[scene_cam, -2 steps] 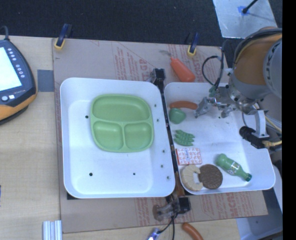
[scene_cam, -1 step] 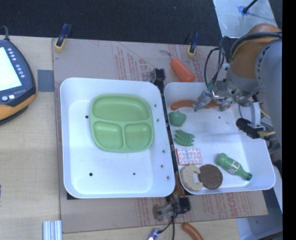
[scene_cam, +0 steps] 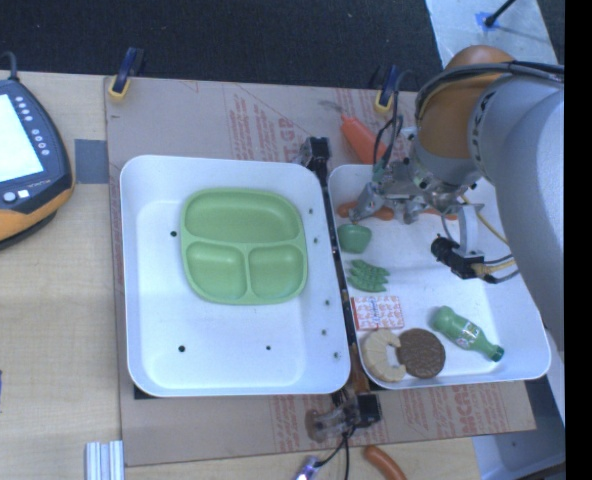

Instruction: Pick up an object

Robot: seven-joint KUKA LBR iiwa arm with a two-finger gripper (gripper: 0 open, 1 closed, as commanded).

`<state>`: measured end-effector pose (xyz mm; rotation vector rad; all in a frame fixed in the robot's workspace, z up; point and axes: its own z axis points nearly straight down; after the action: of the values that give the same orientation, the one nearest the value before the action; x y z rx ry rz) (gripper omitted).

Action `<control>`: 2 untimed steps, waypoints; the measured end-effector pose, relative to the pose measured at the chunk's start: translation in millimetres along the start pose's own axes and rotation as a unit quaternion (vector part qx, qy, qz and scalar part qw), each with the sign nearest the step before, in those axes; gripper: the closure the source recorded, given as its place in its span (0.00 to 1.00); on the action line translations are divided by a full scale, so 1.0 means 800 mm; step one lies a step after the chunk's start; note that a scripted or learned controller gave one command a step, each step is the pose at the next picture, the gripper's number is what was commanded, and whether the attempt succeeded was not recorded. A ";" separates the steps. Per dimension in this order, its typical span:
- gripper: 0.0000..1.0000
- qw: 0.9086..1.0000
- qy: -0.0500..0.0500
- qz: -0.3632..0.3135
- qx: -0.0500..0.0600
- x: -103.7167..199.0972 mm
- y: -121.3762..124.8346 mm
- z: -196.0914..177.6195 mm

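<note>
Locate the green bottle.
The green bottle lies in the right bin, near its front right corner, just right of the round brown cookie.

Two shallow white plastic bins (scene_cam: 146, 268), smooth with a soft sheen. Pale green divided plastic plate (scene_cam: 244, 245), matt. Light wood-grain bench top (scene_cam: 46, 318), under a brown cardboard sheet (scene_cam: 226, 118), dull and printed. Small green plastic bottle (scene_cam: 466, 333), glossy. Grey arm casing (scene_cam: 521, 158), smooth and satin, with a shiny orange band (scene_cam: 466, 103).

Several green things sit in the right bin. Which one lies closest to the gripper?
The small rounded green cup-like piece, at the right bin's left wall just below the gripper. The ridged green leafy piece lies lower, the green bottle farthest.
</note>
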<state>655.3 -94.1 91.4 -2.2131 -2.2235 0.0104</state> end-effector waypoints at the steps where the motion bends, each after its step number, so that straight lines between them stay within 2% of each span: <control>1: 0.00 1.000 0.001 0.000 0.000 -0.001 0.000 0.000; 2: 0.00 1.000 0.001 0.000 0.000 -0.001 0.000 0.000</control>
<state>655.5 -94.6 91.6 -2.2122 -2.2231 0.0089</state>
